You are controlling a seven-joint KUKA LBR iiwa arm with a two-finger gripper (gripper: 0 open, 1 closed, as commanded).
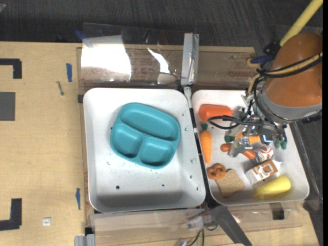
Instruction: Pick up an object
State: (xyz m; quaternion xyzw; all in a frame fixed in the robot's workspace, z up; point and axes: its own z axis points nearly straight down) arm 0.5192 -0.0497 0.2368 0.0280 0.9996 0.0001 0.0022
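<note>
You are looking down on a pale wooden surface (41, 152) with black corner markings at its left edge and a few bits of blue tape. Two shallow white bins sit directly on it, side by side and touching along their inner walls. The left bin (97, 188) is the larger in this view; the right bin (300, 183) lies next to it toward the arm's side. Behind both bins, a clear plastic sheet (128, 60) lies flat over brown cardboard (225, 68), catching glare.
</note>
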